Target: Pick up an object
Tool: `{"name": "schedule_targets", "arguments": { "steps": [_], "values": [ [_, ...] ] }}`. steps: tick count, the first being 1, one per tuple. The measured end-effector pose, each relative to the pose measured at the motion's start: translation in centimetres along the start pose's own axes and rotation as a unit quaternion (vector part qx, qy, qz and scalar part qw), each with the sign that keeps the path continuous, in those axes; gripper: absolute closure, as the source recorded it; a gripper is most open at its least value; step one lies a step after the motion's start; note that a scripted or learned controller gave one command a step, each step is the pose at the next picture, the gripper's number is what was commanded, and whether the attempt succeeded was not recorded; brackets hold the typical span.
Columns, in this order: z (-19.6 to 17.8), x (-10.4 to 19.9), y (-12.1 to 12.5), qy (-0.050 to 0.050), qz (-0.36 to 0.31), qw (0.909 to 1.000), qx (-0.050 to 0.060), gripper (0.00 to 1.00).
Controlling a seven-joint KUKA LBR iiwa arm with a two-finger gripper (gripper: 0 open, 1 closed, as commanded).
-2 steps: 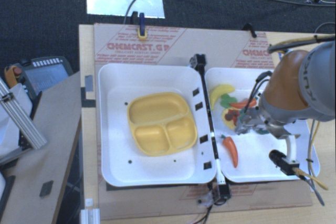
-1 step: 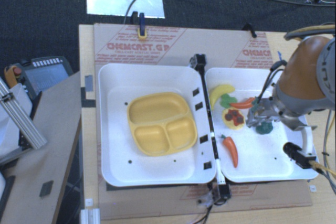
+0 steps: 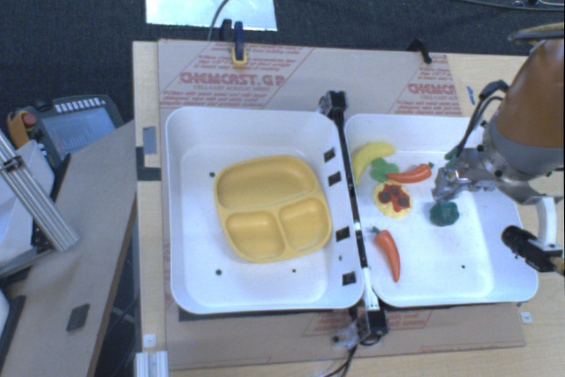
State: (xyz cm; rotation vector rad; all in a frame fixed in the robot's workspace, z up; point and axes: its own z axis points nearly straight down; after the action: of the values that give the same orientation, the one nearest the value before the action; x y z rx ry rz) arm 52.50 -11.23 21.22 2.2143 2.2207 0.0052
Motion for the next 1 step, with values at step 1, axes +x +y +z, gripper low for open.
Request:
{"name": "schedule_targets", "arguments": {
  "steps": [1],
  "values": [
    [-3.58, -0.03, 0.21, 0.0, -0.001, 1.0, 0.0, 1.0]
  ]
}}
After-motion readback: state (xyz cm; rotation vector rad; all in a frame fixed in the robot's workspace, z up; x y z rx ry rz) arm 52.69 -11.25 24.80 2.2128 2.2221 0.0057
